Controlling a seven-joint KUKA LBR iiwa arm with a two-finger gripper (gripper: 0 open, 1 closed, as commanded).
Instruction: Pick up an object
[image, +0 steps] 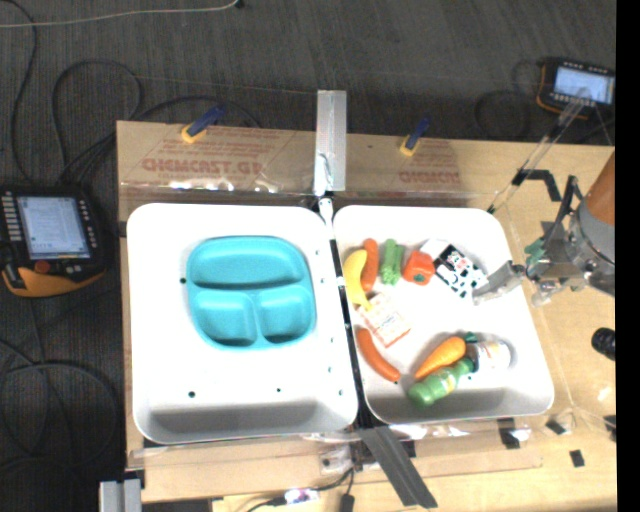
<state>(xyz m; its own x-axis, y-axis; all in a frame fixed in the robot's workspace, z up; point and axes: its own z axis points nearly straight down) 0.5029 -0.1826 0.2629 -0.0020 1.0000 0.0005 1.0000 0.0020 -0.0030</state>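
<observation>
we take the right bin (520, 330) as our landmark. nearest the camera, by its front wall, we see a green vegetable toy (438, 386) lying touching an orange carrot (440, 355) just behind it; a small white jar-like item (492, 352) sits right beside the carrot's leafy end. left of those, a red-orange sausage-shaped piece (378, 358) lies along the bin's left-front area. just behind it, a small white carton with orange print (386, 322) lies tilted near the bin's middle-left. further back, against the bin's left wall, a yellow banana (354, 275); next to it an orange-red stick piece (370, 264), then a green piece (390, 262), then a red pepper toy (419, 267), all bunched close together. beside the pepper, toward the back right, a black-and-white patterned box (455, 268).

the claw (497, 284) sits at the bin's right side, its tip reaching over the rim and ending just beside the patterned box; nothing visible between its fingers, and we cannot tell if they are apart or together.

left of the right bin, touching along the shared edge, the left bin (160, 400) holds a turquoise divided tray (252, 290). behind both bins, the worktop (250, 160) carries a taped clear sheet with two clips (203, 124).
</observation>
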